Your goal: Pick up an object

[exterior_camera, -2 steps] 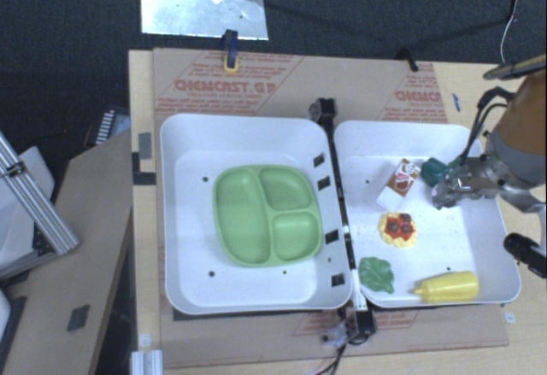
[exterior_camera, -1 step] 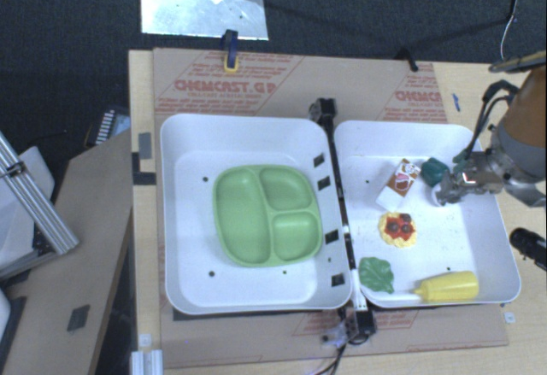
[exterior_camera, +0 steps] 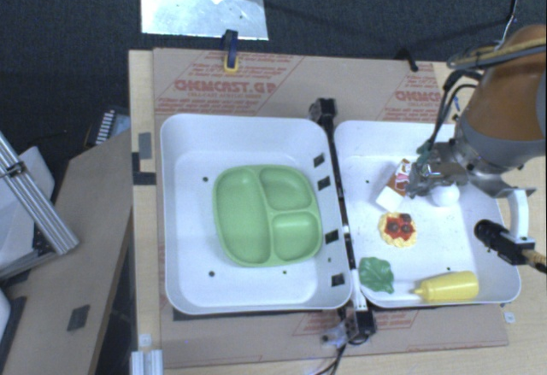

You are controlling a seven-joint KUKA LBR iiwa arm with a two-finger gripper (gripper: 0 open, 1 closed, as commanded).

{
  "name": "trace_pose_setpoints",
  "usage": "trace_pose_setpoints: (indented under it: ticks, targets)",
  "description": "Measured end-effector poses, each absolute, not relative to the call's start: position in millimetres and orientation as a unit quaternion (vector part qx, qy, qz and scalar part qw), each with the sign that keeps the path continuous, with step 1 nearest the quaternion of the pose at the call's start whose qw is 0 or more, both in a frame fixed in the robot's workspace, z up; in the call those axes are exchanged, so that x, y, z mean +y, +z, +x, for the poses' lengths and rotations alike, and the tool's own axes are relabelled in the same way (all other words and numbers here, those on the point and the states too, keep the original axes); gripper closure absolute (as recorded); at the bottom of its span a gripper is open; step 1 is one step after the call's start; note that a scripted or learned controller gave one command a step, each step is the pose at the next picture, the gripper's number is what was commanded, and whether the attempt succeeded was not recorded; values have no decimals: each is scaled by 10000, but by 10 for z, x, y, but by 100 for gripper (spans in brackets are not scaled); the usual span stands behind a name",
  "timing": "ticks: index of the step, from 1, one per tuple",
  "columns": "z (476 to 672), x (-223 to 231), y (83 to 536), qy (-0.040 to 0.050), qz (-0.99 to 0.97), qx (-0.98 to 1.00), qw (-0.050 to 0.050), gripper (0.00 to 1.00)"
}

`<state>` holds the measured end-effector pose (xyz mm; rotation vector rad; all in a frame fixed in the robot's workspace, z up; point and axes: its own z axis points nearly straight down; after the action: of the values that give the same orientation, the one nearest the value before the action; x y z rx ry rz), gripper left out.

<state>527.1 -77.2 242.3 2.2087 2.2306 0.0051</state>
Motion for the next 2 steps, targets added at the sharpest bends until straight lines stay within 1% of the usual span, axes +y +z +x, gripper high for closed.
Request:
trace_pose_setpoints:
  ticks: [1, 2]
  targets:
    - [5276, -313, 2341, 15, 7039, 7103, 4, 100]
    - [5297, 230, 2418, 14, 7033, 7108, -2, 100]
